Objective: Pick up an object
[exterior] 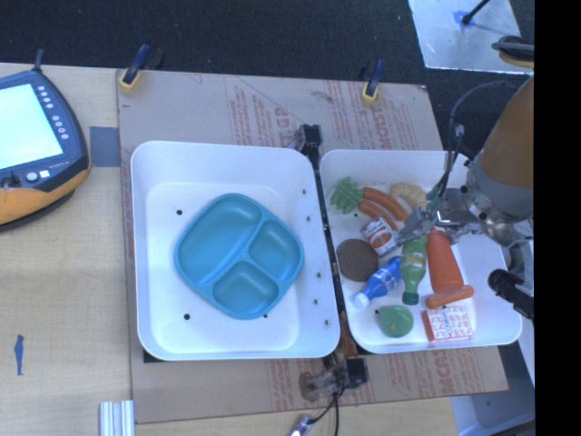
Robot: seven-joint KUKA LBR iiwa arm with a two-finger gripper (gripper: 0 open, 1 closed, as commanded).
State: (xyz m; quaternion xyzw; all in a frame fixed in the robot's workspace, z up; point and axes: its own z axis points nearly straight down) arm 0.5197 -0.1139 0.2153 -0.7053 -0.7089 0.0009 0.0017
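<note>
The gripper [425, 218] sits low in the right bin [508, 336], and whether its jaws are spread or closed cannot be told from this slant. The green bottle [413, 269] lies just below the jaws, the orange carrot [444, 267] beside it, and the small can [379, 235] just to their left. Crowding is probably the risk: a closing grasp may catch two things, or nudge one aside and come up empty.

Blue plate [238, 255], white bins [145, 243]
</note>
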